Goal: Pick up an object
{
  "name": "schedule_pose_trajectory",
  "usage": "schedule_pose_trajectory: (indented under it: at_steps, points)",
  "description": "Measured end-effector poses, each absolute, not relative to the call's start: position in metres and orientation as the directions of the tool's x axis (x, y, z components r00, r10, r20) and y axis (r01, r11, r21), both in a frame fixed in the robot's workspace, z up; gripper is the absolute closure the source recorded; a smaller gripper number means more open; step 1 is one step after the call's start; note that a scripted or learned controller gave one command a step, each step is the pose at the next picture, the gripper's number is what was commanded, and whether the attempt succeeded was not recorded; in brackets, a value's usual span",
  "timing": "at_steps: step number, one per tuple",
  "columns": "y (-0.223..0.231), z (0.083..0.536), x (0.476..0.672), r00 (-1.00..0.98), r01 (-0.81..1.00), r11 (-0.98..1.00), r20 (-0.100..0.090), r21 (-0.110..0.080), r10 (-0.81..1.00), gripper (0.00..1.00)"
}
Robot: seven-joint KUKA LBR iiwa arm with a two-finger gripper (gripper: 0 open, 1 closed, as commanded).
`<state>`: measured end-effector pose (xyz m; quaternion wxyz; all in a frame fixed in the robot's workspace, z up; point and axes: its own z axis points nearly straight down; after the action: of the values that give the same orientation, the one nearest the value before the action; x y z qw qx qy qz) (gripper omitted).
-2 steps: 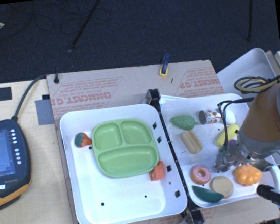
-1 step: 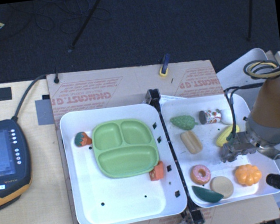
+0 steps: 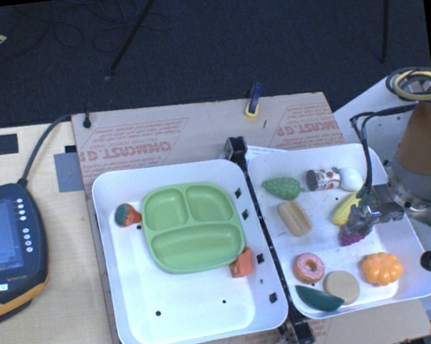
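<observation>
In the right bin (image 3: 419,286) my gripper (image 3: 361,219) hangs low at the right side, directly over a small purple item (image 3: 351,237) and right beside a yellow banana-like piece (image 3: 343,209). The purple item lies half under the gripper body. Around them sit an orange pumpkin (image 3: 382,268), a pink donut (image 3: 308,268), a tan disc (image 3: 342,285), a dark green wedge (image 3: 319,298), a tan bread roll (image 3: 293,217), a green leafy piece (image 3: 282,188), a small can (image 3: 323,179) and a white egg (image 3: 351,179).
The left bin (image 3: 139,311) holds a green divided plate (image 3: 193,227), a red and green toy (image 3: 127,214) and an orange block (image 3: 243,263). A control pendant (image 3: 1,250) lies at the far left of the bench. A yellow clamp (image 3: 253,108) stands behind the bins.
</observation>
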<state>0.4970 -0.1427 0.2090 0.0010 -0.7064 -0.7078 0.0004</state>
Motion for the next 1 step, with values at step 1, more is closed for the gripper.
schedule_pose_trajectory:
  at_steps: [1]
  points:
    - [-0.1438,0.2254,0.4981,-0.001,1.0,0.001,0.001,-0.005,1.0,1.0]
